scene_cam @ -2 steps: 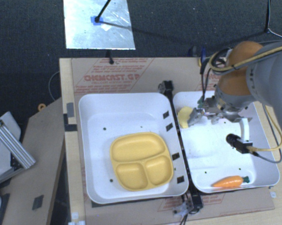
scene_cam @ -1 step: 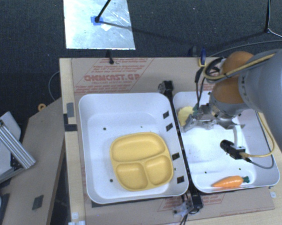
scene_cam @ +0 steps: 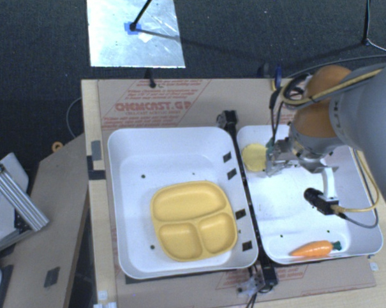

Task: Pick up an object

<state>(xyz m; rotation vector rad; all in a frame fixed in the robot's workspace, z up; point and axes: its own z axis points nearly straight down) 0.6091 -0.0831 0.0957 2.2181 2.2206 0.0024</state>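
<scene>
A small round yellow object lies in the right bin's far left corner. My gripper hangs low right beside it, touching or nearly touching its right side. An orange carrot with a green tip lies along the right bin's near edge, well apart from the gripper. The grey arm with its orange band covers the bin's far right part.
A yellow three-compartment tray sits in the left bin. A black divider runs between the bins. A black cable plug hangs over the right bin's middle. A shiny metal sheet lies beyond the bench.
</scene>
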